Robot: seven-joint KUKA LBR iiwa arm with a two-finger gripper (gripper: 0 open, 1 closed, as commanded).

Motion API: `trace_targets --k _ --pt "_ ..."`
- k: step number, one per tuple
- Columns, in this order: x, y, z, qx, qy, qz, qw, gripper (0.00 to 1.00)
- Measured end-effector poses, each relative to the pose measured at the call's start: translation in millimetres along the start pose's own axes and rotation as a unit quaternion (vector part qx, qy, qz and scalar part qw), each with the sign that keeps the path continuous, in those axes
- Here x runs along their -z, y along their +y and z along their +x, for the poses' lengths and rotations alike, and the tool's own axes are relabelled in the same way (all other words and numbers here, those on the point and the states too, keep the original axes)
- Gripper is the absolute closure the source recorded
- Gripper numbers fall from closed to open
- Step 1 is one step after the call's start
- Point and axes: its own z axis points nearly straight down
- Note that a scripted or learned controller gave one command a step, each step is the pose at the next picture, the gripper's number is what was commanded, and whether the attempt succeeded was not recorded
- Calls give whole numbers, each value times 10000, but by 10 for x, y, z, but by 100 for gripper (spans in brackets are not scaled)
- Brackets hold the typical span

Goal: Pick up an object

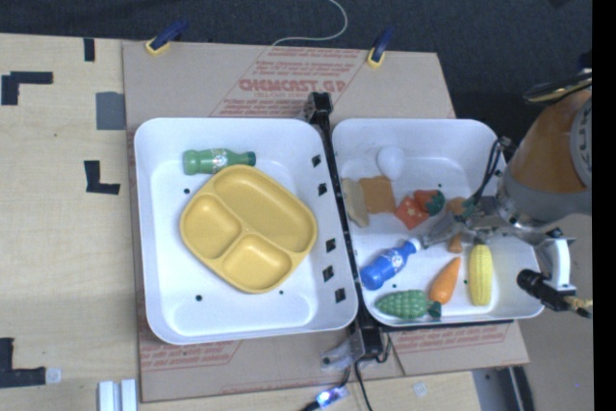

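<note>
Pick not done yet, by the look of it. The arm (553,159) comes in from 3 o'clock and its gripper (452,224) sits low over the right bin (481,138), near the bin's middle. Nothing is seen lifted. Can't tell how the pincer stands; it's a grey blur there. Everything is left: close, lift, clear the bin.

Left bin (154,207): a yellow divided plate (248,228) fills the centre, and a green bottle (218,160) lies flat at its 11 o'clock, just beside the rim. Well apart from the gripper, so unlikely targets.

Right bin is crowded. Closest candidate looks like the red vegetable (420,208), just at the gripper's 9 o'clock. Brown block (373,197) further at 9. Corn cob (479,273) at 5 o'clock, carrot (445,280) at 6, blue bottle (388,266) at 7 to 8, green cucumber (405,305) at 7, near the bin's front wall. A white round thing (390,159) at 11, hard to make out against the bin.

In the way: the items sit close, so a grab may catch a neighbour or slip.
</note>
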Motion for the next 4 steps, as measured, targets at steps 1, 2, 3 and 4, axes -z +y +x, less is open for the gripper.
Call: trace_targets --k 1,2,3,4 --pt "-84 5 4 3 -20 -41 10000 0" --pt "6 10 2 6 -25 -43 10000 100" --pt "412 -31 10 -1 -11 -47 10000 100" --pt "949 -98 82 5 -16 -56 10000 100"
